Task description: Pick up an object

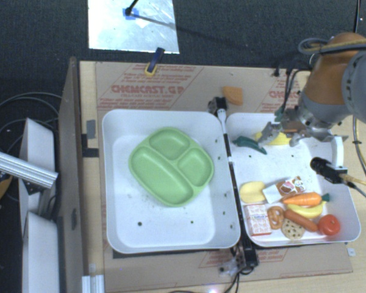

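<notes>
- The end effector [279, 133] hangs low over the far part of the right bin [348, 221], its two fingers set apart a moderate way, one toward 9 o'clock and one toward 3 o'clock, with nothing between them that I can make out.
- A yellow object [279, 140] lies right under it, partly hidden, so its long axis cannot be read.
- Just at 9 o'clock of the yellow object lies a dark green object [250, 143] (slim and curved), its long axis running roughly from 10 to 4 o'clock, near the bin's inner wall.
- The near end of the right bin is crowded: a pale yellow slice [252, 192], a carrot [302, 199] lying along 9 to 3 o'clock, a banana [308, 210], a tomato [330, 224], a cookie [291, 229], a pretzel [275, 215] and small printed cards [257, 218], many touching.
- Open white floor lies in the middle of that bin, between the far pair and the near heap.
- The left bin [119, 224] holds a green divided plate [171, 165], with bare room all round it.
- The worktop [183, 90] shows an orange piece [233, 95] at 12 o'clock of the bins' seam.
</notes>
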{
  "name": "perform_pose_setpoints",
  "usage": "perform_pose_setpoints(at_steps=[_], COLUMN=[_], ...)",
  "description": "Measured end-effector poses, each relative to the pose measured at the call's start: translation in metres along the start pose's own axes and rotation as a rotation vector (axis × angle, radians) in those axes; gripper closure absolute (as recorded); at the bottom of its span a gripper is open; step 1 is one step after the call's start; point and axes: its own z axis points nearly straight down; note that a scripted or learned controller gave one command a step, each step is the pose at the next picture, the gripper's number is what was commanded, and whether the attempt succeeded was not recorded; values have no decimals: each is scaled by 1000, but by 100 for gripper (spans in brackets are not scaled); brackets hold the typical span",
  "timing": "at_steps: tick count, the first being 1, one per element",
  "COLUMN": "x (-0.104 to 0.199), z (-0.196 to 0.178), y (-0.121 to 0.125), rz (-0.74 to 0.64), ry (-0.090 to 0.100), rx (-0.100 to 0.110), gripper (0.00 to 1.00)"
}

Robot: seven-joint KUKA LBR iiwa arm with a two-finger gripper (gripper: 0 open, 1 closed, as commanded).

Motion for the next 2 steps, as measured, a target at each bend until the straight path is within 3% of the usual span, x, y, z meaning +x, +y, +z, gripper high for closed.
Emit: perform_pose_setpoints(at_steps=[1, 2], x=[12, 12], z=[55, 57], y=[44, 44], rz=[9, 7], ry=[-7, -8], rx=[-22, -20], gripper=[0, 0])
